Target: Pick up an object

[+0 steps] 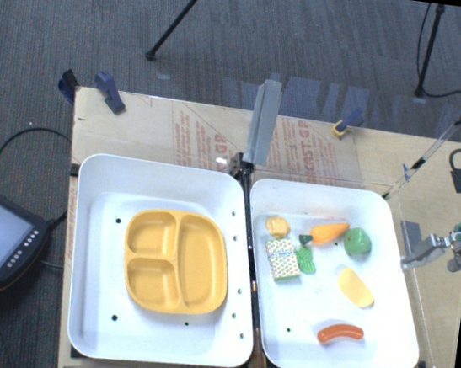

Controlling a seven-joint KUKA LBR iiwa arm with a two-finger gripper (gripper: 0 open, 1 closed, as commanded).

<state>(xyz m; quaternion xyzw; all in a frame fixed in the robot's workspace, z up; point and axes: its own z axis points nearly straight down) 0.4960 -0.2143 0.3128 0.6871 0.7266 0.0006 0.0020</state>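
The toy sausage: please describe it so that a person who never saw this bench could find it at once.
Find the right white bin, the one that holds several small toy foods. Go to its near right corner; the toy sausage lies there by itself, below the yellow wedge. It alone is long, thin and reddish-orange with a slight curve.

yellow tray (175, 261), orange carrot (328, 232), green ball (358, 242), red sausage (340, 333)
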